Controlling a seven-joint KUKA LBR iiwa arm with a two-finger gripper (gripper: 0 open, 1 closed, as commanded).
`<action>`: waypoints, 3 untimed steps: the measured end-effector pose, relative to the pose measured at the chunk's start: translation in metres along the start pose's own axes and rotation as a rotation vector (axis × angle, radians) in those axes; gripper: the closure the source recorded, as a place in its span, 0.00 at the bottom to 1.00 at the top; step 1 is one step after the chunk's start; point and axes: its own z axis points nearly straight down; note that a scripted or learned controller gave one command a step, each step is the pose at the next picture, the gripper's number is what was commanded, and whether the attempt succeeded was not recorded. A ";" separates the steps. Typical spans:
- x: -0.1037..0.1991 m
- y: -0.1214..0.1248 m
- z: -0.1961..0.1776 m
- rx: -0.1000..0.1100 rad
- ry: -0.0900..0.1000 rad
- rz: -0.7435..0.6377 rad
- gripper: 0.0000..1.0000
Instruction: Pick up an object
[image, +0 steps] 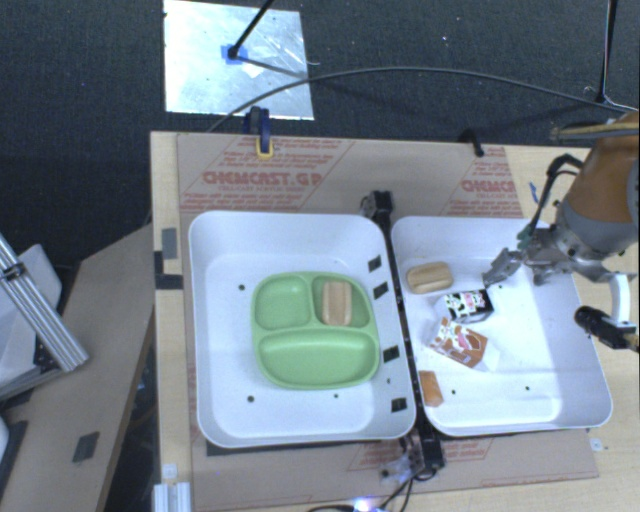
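Gripper (503, 268): positioned over the upper part of the right bin (570, 400), fingers pointing left; whether they are parted or closed cannot be told. Nothing is seen between them.

Nearest items: a tan bread roll (429, 277) just left of the tip, and a small black-and-white carton (467, 304) just below it. Further down lie a red-and-white packet (460, 344) and a small orange piece (431, 388).

Left bin (215, 300): a green divided plate (315, 345) carrying a tan block (336, 302).

Progress: no pick made; approach, grasp and lift all remain.

Single fixed camera, mounted above the bench (330, 155). It looks down at a slant. Both white bins (215, 300) fall within frame.
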 end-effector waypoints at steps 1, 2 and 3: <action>-0.001 0.001 -0.014 -0.006 -0.002 -0.001 1.00; 0.000 -0.002 -0.059 -0.006 -0.002 -0.003 1.00; 0.000 -0.001 -0.082 -0.005 -0.001 -0.004 1.00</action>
